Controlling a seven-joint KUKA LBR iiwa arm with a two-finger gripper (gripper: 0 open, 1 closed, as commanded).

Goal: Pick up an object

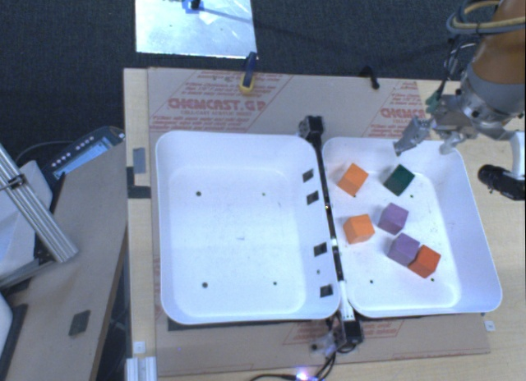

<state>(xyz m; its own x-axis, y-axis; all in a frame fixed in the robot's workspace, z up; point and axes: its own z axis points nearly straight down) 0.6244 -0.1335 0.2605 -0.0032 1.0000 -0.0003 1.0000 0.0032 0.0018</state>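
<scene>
Green cube (399, 180) below spread jaws

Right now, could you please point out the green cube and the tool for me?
green cube (399, 180), camera view, middle of its top face.
tool (427, 140), camera view, midway between its fingertips.

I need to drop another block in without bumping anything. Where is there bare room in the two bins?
The left bin is bare across its floor. In the right bin, the near strip below the orange cube and the red-orange cube is free. Its middle is crowded, and the gripper hangs over its far edge.
</scene>
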